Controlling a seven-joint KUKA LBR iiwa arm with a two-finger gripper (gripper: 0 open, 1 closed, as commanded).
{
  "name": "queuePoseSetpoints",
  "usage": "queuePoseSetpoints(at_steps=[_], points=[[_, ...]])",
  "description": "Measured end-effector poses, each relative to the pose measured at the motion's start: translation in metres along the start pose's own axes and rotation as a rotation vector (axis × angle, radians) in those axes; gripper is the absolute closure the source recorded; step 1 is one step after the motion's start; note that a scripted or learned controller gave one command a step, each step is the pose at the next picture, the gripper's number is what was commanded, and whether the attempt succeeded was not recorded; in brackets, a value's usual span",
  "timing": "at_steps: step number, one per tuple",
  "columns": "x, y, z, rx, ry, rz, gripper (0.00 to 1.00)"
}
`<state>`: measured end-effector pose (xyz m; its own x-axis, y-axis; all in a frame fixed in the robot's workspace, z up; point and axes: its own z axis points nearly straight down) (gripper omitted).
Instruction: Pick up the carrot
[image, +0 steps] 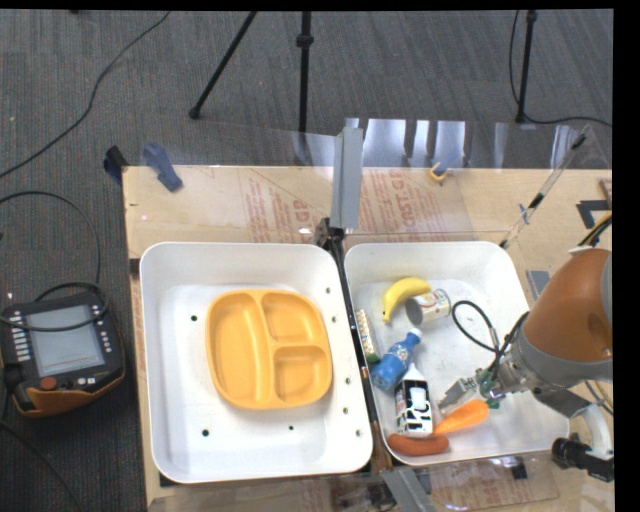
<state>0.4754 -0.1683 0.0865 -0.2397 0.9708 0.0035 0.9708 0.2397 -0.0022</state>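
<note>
We see the end effector (478, 388) low over the carrot (462, 418) in the right bin (520, 270), positioned for a grasp; finger state unreadable.

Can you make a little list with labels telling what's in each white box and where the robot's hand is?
left bin: yellow plastic divided plate
right bin: orange carrot, yellow banana, blue plastic bottle, small metal can, red sausage-shaped toy, black-and-white bottle
gripper: just above the carrot
carrot: lying flat near the front edge
</note>
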Motion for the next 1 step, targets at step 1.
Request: queuePoseSetpoints(at_steps=[1], points=[[-0.0167, -0.0032, -0.0008, -0.002, -0.004, -0.214, 0.00]])
